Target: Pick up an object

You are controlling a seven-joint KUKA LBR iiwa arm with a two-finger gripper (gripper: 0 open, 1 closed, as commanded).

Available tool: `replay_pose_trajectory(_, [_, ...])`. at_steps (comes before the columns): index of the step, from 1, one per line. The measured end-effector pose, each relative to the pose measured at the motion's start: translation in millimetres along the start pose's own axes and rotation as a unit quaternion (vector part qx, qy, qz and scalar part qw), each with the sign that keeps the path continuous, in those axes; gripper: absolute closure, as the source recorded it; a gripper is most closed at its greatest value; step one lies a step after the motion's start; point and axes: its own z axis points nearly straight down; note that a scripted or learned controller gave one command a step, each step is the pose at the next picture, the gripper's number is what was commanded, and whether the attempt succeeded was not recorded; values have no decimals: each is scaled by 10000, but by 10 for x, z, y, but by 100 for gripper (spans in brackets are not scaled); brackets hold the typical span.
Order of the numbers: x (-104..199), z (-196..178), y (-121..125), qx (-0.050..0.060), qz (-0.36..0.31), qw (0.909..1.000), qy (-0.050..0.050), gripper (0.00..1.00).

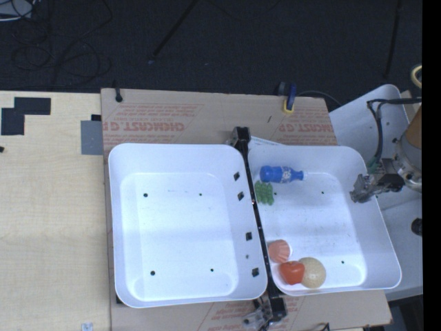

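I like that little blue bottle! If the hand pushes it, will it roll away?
Probably. The blue bottle lies on its side on the right bin's flat floor, and it looks round, so a sideways nudge could roll it. It looks like small plastic, likely light and maybe slippery to pinch.

Two bins sit side by side on my counter. The left bin lies beside the right bin, which holds a bottle near its back, a leafy piece just before it, and three round pieces clustered at the front-left corner.
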Motion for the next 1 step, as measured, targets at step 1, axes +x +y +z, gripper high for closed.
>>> replay_pose_trajectory(1, [7,68,-156,5,-1,10000,1,100])
